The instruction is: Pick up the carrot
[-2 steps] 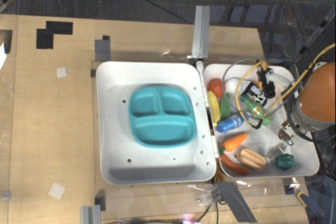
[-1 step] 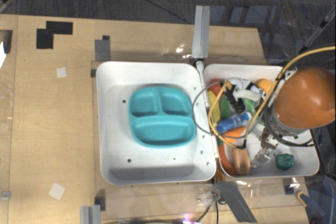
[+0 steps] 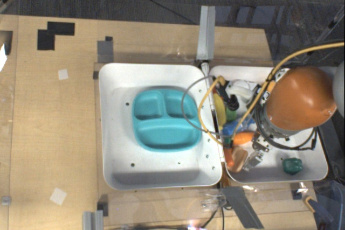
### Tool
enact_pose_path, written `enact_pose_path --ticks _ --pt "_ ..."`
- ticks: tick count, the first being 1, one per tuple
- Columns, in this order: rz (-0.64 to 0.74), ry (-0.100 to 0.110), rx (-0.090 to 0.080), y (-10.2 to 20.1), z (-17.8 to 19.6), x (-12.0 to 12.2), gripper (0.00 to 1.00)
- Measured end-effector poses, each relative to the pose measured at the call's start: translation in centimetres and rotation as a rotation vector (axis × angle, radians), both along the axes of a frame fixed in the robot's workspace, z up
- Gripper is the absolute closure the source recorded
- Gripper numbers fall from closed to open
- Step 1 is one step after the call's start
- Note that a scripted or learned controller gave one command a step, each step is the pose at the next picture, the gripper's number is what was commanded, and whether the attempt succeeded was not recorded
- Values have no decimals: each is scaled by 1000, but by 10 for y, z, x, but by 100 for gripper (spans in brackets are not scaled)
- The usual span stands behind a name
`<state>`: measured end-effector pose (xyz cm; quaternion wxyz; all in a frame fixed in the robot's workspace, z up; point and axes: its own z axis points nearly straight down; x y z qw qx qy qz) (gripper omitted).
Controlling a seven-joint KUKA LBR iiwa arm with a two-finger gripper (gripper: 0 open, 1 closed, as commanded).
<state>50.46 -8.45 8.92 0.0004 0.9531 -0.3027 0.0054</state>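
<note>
Gripper low in the right bin; cannot tell its state. Carrot lies just up-left of it, touching or nearly so, long axis roughly left-right. Judgement: a short shift up-left, jaws squared across that axis.

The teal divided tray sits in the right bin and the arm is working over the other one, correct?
Not quite. The camera view shows the teal divided tray in the left bin; the arm is over the right bin, beside it.
</note>
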Motion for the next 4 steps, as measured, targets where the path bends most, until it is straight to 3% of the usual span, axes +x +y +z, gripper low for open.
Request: enact_pose_path --ticks 1,2,3,4 --pt "-602 -3 10 -34 0 -2 0" --pt "-995 -4 15 -35 0 60 0" --pt "-987 -13 20 -33 13 63 100" --pt "-666 -13 13 -20 2 12 100"
